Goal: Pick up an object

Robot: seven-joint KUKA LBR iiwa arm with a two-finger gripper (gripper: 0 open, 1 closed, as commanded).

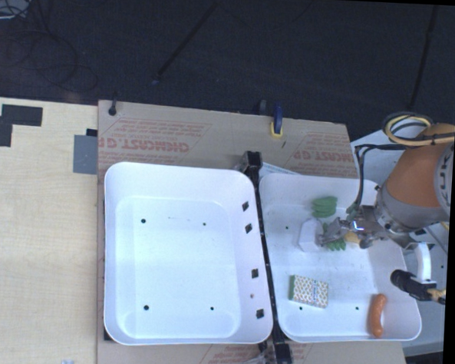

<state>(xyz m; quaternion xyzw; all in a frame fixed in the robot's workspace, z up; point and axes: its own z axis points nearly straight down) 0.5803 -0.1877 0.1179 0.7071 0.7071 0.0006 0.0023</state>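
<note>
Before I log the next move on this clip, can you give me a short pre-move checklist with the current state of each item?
1. Pincer positioned over the right bin: ok, it sits low in the bin's upper middle.
2. Object under the pincer: ok, a green object and a pale white one lie right beside it.
3. Object actually held: cannot tell, the clutter there hides any contact.
4. Other candidates free: ok, the patterned packet and orange sausage-shaped object lie apart near the front.
5. Arm's path clear of the bin wall: ok, it comes in above the right rim.
</note>
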